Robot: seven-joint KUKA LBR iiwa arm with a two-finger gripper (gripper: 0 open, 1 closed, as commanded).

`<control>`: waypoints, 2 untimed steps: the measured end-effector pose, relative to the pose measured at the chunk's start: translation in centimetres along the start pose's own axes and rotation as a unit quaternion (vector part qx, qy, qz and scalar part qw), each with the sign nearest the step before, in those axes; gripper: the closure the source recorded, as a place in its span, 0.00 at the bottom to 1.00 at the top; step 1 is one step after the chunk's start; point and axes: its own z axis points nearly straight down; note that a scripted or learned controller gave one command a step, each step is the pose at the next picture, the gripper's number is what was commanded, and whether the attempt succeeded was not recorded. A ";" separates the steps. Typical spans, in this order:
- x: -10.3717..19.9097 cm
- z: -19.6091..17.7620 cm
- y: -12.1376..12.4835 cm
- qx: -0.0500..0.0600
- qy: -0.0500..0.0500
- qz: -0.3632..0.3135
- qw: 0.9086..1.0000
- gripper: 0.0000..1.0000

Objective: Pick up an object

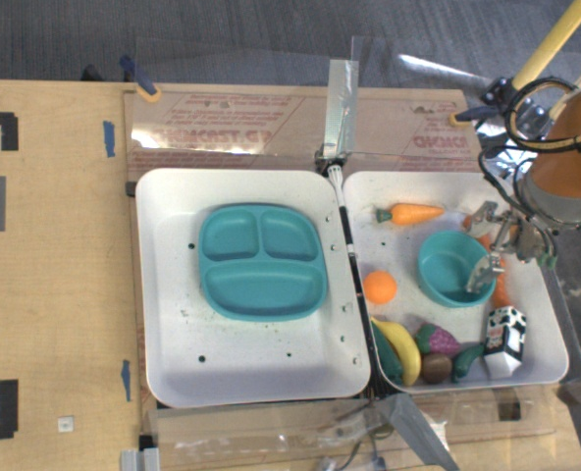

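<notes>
Tool at teal bowl rim

I log: matt teal plastic divided plate, glossy teal bowl, smooth white bins, bare wooden bench.

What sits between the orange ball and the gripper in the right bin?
In the camera view, the teal bowl lies between the orange ball and the gripper, which reaches over the bowl's right rim.
</notes>
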 end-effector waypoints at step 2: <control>0.1 0.0 0.0 0.000 0.000 -0.039 0.999 0.00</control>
